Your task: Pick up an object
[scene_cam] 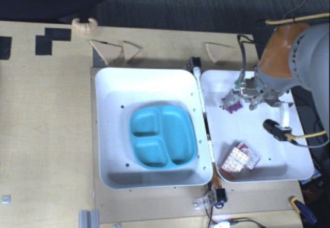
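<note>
Claw (241, 101) down in the right bin (296, 170), near the far edge. Spread or pressed together? Can't tell from up here. Small purple thing (234, 108) just beside the claw, on the bin floor, close to the far left corner. Touching the claw or not, can't tell. Red and white packet (240, 159) near the front left corner of the same bin, well apart from the claw. Blue tray (163, 135) with three parts, flat in the middle of the left bin (111, 87).
</note>
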